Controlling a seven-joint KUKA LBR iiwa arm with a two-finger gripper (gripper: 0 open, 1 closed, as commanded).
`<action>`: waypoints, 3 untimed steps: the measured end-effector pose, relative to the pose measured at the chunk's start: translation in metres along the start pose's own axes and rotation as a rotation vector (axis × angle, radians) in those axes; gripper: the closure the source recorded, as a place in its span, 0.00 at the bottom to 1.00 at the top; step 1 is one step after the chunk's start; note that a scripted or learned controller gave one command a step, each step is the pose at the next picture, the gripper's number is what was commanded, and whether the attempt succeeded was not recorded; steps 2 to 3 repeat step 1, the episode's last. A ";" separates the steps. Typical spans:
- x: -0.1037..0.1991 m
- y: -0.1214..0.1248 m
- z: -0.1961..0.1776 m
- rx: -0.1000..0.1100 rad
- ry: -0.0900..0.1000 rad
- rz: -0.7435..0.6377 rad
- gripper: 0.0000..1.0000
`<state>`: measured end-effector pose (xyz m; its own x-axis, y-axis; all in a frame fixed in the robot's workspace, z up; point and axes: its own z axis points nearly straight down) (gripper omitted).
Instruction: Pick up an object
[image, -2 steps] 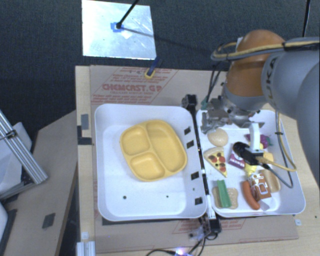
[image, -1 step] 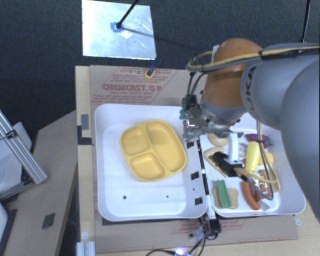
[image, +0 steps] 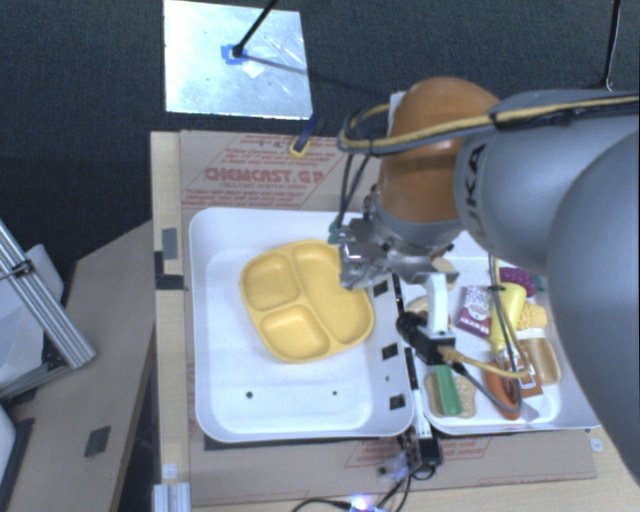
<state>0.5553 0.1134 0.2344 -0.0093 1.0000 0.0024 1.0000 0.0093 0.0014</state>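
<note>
Over the left bin's (image: 215, 400) right edge, end effector (image: 358, 268) at the rim of a yellow divided plate (image: 300, 300), finger state impossible to tell, bare bin floor below the plate, right bin (image: 570, 405) crowded with small objects, cardboard (image: 262, 172) printed "CHEMCAST GP".

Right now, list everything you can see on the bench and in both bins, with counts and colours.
divided plate: one, yellow, three compartments, left bin.
left bin: one, white, shallow.
right bin: one, white, beside the left one.
mixed small items: several, yellow, pink, green, orange, too jumbled to count, right bin.
cardboard sheet: one, tan with red print, under the bins.
metal plate: one, silvery, beyond the bins.
arm: one, grey with orange band.
end effector: one, at the divided plate's right rim.
</note>
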 end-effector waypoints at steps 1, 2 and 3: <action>-0.007 -0.005 0.004 0.002 -0.002 0.008 1.00; -0.007 -0.005 0.004 0.002 -0.002 0.008 1.00; -0.007 -0.005 0.004 0.002 -0.002 0.008 1.00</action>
